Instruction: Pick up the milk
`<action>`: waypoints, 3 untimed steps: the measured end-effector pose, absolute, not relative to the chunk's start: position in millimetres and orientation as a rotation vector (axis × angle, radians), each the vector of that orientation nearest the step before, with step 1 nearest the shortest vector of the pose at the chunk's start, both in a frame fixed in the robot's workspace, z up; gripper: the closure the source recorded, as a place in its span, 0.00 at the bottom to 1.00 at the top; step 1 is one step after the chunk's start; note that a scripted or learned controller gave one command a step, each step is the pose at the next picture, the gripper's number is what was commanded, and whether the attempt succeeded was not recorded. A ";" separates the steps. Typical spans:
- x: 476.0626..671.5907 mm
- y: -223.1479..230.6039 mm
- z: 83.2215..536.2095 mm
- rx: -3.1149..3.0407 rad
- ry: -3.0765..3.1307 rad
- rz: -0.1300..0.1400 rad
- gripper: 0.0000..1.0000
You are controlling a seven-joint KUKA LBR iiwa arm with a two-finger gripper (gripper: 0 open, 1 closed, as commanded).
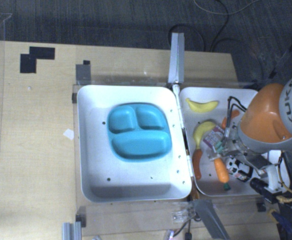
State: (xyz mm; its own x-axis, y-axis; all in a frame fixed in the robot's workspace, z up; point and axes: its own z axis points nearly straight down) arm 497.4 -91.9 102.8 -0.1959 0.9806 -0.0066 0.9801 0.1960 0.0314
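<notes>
Now pincer (225,145) over right bin (206,186), nr carrot (221,170).

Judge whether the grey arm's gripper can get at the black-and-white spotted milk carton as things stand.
Probably yes. The gripper hangs in the right white bin, just above the black-and-white spotted milk carton. The orange carrot lying close beside the carton may crowd the grasp.

A bright blue divided plate (137,131) sits in a white bin (93,149). Both bananas (202,105) are yellow, the carrot (221,170) orange with a green tip.
</notes>
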 end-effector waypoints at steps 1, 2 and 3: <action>488.7 -162.5 164.9 1.873 2.514 0.004 1.00; 488.9 -128.1 355.5 1.108 2.928 0.003 1.00; 488.8 -128.1 355.5 1.109 2.928 0.003 0.00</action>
State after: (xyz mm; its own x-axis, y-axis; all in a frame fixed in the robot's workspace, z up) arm 488.8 -128.1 355.5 -0.7491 0.6624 -0.0096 0.6624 0.7492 0.0058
